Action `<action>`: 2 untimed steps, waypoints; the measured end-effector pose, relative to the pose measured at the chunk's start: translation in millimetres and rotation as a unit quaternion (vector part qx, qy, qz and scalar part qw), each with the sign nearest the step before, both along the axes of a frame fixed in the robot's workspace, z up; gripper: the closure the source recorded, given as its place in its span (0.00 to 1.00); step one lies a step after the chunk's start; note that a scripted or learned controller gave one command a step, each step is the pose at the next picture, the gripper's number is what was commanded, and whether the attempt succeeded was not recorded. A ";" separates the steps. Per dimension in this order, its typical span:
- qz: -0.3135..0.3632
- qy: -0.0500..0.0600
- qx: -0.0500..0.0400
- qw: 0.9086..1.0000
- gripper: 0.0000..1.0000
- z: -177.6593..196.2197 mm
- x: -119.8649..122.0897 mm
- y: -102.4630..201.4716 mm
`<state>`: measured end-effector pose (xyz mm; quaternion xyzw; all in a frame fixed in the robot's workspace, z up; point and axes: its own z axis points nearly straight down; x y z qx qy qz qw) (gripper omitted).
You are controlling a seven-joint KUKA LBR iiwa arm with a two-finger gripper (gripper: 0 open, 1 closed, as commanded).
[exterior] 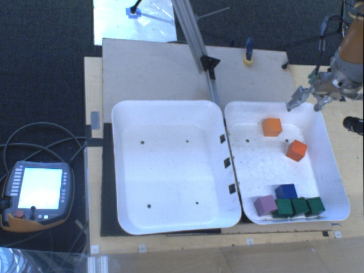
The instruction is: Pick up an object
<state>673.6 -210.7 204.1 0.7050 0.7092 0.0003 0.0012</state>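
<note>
**A:** Left of the seam where the two bins meet, what do you have?

**B:** Furthest out, beyond the table's (170, 67) edge, a grey handheld control pendant with a pale screen (37, 195) lies on the dark floor. Nearer the seam is the shallow white plastic left bin (122, 124), with a few small dark dots on its floor and no blocks in it.

**A:** And right of the seam?

**B:** The shallow white plastic right bin (335, 175) holds all the candidates. Just past the seam and toward the near wall lies a pale purple block (264, 205). Touching it on its right is a row of dark green blocks (298, 207), with a dark blue cube (286, 191) tight behind them. Higher up, well apart from that cluster, are an orange cube (272, 127) and, further right, a second orange-red cube (296, 150) turned on a slant.

**A:** Where are the jaws (307, 98)?

**B:** Furthest right of the seam, over the bin's far rim, beyond the orange cube. They stand apart, with nothing between them.

**A:** What could spoil the pick?

**B:** My guess is that coming straight down from there lands on the rim or wall, not a block. Going for the packed cluster risks a finger landing on a neighbour and wedging two blocks. The slanted cube could twist and slip out unless the jaws line up with its faces.
</note>
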 end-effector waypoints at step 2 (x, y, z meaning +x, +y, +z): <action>-0.002 0.002 0.000 1.000 0.00 -48.1 -9.7 -1.6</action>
